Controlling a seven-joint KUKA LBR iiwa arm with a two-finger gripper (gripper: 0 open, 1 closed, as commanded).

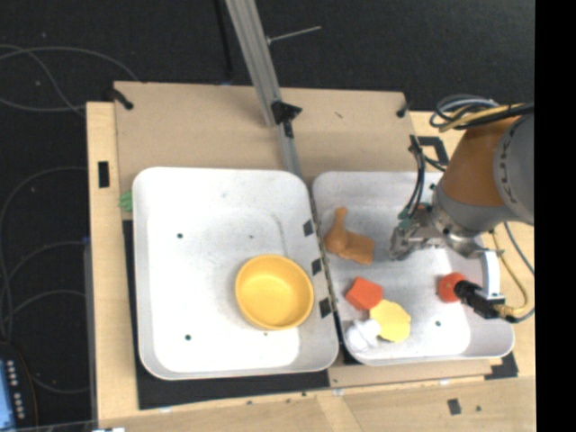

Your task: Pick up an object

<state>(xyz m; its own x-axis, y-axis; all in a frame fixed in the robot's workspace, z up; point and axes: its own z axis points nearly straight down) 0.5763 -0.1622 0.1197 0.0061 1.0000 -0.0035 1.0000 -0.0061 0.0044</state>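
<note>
In the right bin (378, 196) lie a brown bent piece (346, 239), an orange-red block (364, 293), a yellow lump (391, 320) and a small white object (364, 336). A red item (449, 286) sits near the bin's right side, beside the arm's black fitting. My gripper (404, 239) hangs low over the middle of the right bin, right of the brown piece and above the orange-red block. I see nothing between its fingers. A yellow bowl (274, 292) sits in the left bin (198, 214).
A slanted metal pole (261, 61) reaches down to the gap between the bins. Cables (463, 111) loop behind the arm at the right. The bench's cardboard surface (225, 124) surrounds both bins.
</note>
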